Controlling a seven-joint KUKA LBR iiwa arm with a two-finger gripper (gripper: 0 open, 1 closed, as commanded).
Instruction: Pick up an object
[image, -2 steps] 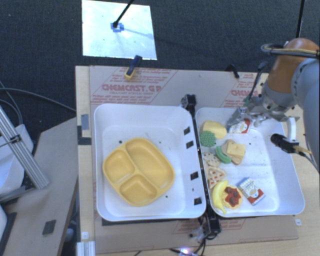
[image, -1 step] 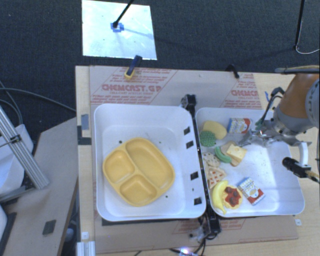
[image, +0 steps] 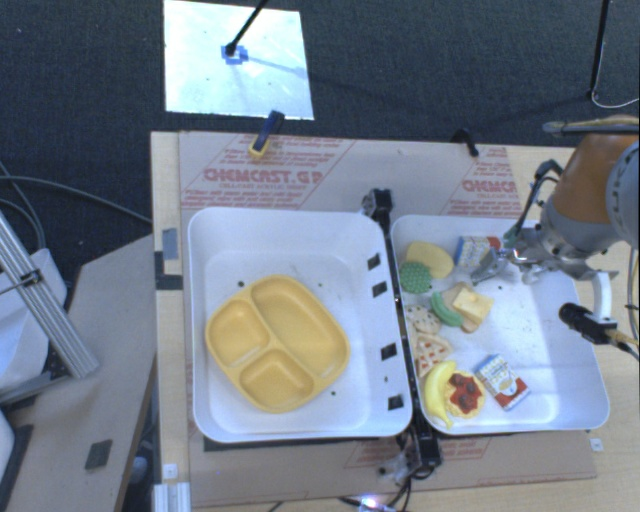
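You had smooth, glossy white plastic bins, a matt yellow plastic tray, and printed cardboard covering the tabletop.

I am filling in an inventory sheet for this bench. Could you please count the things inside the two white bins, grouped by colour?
Yellow: 4, the divided tray, banana, lemon-like piece, cheese-like wedge
Green: 2, round piece, curved piece
Tan waffle-like: 2
Red: 1
Printed small packs: 2
Total: 11
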